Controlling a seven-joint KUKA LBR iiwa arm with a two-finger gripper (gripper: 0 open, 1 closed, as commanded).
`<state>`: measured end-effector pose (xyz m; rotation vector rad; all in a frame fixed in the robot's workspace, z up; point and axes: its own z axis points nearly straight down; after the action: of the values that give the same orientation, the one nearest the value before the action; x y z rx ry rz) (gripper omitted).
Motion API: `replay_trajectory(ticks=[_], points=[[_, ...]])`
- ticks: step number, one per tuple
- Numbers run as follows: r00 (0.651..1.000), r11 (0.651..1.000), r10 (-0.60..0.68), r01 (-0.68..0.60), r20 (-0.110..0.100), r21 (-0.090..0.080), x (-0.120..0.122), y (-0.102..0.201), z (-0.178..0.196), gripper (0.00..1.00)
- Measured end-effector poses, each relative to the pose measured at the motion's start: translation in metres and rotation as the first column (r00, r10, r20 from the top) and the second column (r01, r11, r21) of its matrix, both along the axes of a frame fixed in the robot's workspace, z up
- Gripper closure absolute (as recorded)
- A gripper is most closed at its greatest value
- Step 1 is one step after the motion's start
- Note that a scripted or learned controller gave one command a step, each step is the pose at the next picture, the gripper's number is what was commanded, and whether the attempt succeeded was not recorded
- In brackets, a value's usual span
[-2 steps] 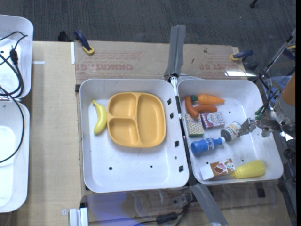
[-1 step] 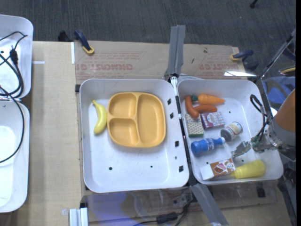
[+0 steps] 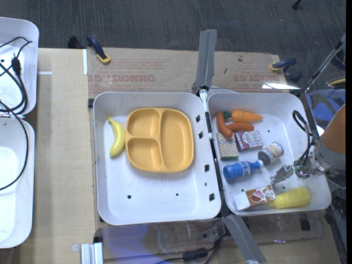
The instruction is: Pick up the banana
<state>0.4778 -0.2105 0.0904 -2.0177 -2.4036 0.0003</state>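
Note:
The yellow banana (image 3: 116, 138) lies in the left bin (image 3: 159, 202), along its left side. It curves against the left edge of a yellow compartment plate (image 3: 160, 139). My gripper (image 3: 282, 174) hangs low over the right bin (image 3: 308, 114), near its right wall, between a small can (image 3: 270, 153) and a yellow bottle (image 3: 291, 198). The gripper is far to the right of the banana, and nothing of the banana is near it.
The right bin also holds a carrot (image 3: 246, 115), a hot dog (image 3: 231, 127), a small box (image 3: 248, 140), a blue bottle (image 3: 242, 169) and a carton (image 3: 254, 197). A raised divider (image 3: 208, 142) separates the bins. Clamps and cables sit at the bench edges.

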Motion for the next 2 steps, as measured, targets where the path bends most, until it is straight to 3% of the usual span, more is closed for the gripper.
replay_trajectory(ticks=[2], points=[[1.0,1.0,0.0,0.0,0.0,0.0,0.0,0.0,0.0,0.0]])
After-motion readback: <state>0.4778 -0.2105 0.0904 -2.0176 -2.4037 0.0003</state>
